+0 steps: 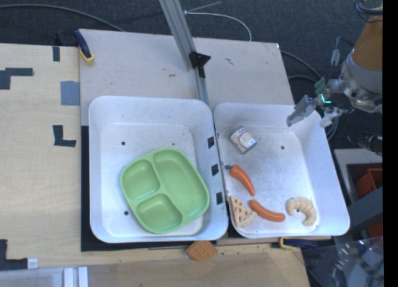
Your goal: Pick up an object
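Observation:
The right bin (323,155) holds a small white packet (242,139) near its back, an orange carrot (242,179), a red-orange sausage (267,211), a waffle-like pizza slice (240,212) and a pale shrimp (303,210) along the front. My gripper (309,109) hangs over the bin's back right corner, above and to the right of the packet, with nothing visible between its fingers. A green divided plate (164,189) lies in the left bin (106,155).
A slanted metal pole (176,15) rises behind the bins, ending at a black clamp (199,59). A cracker-like piece (201,251) lies on the bench in front of the bins. A blue and yellow clamp (83,46) sits at the back left.

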Tool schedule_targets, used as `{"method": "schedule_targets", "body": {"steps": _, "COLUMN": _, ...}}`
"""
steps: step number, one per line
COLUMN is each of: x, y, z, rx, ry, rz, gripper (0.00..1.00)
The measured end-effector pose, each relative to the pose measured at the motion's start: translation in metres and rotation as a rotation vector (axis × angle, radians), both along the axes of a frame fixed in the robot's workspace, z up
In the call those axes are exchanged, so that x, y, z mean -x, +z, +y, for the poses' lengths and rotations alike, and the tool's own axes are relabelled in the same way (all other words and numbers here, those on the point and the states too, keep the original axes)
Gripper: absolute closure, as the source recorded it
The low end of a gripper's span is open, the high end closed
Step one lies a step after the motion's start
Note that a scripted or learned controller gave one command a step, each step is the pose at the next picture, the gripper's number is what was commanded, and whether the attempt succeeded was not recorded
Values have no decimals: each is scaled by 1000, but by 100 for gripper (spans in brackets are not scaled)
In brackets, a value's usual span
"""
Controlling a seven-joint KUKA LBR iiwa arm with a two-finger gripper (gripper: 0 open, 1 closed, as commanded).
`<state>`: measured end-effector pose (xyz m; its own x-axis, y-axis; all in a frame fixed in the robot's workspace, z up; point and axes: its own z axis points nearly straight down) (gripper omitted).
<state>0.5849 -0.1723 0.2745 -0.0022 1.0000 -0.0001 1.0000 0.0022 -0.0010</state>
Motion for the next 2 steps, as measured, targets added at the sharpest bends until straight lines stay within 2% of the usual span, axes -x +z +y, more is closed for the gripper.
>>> {"method": "schedule_targets", "body": {"steps": 1, "x": 3, "y": -45, "z": 5, "rx": 0, "ry": -1, "rz": 5, "gripper": 0}}
{"method": "schedule_targets", "body": {"steps": 2, "x": 10, "y": -108, "z": 9, "rx": -2, "ry": -1, "rz": 8, "gripper": 0}}
